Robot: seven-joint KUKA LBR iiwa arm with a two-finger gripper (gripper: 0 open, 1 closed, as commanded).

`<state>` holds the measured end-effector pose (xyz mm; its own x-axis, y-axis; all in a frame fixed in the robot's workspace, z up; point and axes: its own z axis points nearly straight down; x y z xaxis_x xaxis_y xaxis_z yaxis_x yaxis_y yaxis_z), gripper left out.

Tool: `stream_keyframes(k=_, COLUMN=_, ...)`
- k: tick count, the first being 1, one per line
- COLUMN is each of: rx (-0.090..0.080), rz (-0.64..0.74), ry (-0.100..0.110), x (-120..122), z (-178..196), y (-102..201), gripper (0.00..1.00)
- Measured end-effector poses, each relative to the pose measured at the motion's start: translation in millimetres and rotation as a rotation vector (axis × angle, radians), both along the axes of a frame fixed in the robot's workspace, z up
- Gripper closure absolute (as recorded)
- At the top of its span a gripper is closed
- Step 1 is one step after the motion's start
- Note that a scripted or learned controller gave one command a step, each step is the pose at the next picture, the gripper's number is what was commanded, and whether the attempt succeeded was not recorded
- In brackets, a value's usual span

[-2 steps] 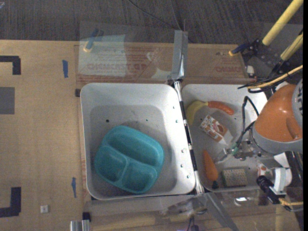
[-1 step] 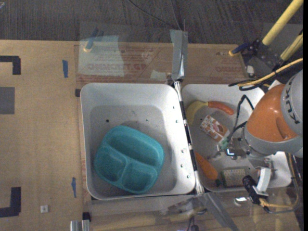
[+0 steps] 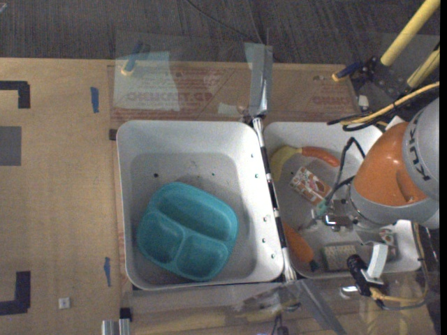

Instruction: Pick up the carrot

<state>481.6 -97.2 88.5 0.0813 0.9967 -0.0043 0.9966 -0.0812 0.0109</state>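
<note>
An orange tapered piece that looks like the carrot [image 3: 298, 243] lies along the left wall of the right bin [image 3: 278, 135], near its front corner. The gripper [image 3: 329, 219] hangs low over the middle of that bin, a short way right of and behind the carrot. Nothing is visibly held. The grey arm with its orange band [image 3: 386, 175] covers the bin's right half.
At the back of the right bin lie a yellow piece [image 3: 282, 158], a second orange curved piece [image 3: 320, 155] and a small printed packet [image 3: 309, 184]. A grey block [image 3: 339, 256] sits at the front. The left bin [image 3: 133, 187] holds a teal divided plate [image 3: 187, 230].
</note>
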Motion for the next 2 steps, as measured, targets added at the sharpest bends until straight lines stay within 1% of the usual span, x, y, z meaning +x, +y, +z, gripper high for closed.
stream_keyframes(k=1, rx=-0.006, rz=0.268, ry=-0.013, x=5.7, z=4.4, y=4.7, gripper=0.00)
stream_keyframes(k=2, rx=0.003, rz=0.287, ry=0.010, x=-1.4, z=96.1, y=34.2, gripper=0.00)
